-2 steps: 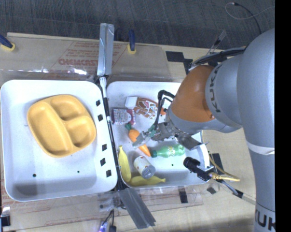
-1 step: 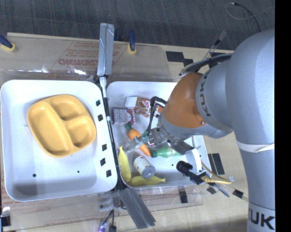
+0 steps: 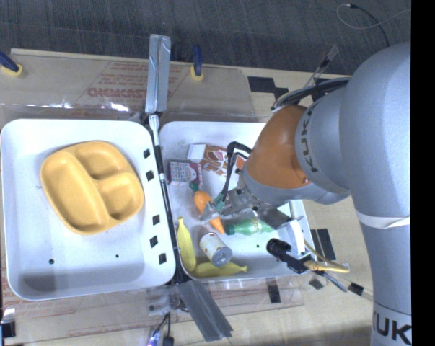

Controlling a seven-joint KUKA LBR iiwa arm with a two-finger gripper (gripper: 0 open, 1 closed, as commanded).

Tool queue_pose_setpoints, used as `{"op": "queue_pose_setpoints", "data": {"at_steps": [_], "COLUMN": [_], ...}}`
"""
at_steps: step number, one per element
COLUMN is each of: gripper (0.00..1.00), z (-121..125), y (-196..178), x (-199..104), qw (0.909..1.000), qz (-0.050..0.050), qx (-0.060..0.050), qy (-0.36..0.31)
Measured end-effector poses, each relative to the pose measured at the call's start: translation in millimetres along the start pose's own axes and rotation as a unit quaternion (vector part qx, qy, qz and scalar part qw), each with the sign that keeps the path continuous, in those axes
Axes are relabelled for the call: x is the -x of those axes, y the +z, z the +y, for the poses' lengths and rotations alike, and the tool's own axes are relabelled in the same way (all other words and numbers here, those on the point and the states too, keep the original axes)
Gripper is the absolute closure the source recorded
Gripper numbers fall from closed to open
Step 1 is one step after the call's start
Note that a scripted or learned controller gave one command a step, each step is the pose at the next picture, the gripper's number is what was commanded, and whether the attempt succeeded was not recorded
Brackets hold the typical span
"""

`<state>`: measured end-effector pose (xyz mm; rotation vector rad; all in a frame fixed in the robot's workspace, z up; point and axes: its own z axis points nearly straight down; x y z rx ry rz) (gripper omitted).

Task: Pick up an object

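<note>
While the gripper [image 3: 224, 206] hides its fingers from us, beside it in the right bin [image 3: 175, 137] we count one carrot [image 3: 202, 201], one green bottle [image 3: 247, 228], one can [image 3: 215, 249], two bananas [image 3: 184, 245].

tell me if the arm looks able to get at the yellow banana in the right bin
Probably yes. The curved yellow banana lies exposed along the right white bin's near-left corner, though a small cylindrical can rests against it and the bin wall is close.
</note>
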<state>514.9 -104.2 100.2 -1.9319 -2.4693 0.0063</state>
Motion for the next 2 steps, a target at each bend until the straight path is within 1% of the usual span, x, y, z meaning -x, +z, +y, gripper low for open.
{"op": "queue_pose_setpoints", "data": {"at_steps": [1,2], "gripper": [1.00,1.00], "z": [22,75], "y": [-126,-91], "x": [-31,-29], "qw": [0.9995,0.9894], "qz": [-0.001,-0.001], "qx": [0.003,0.002], "qy": [0.030,0.145]}}
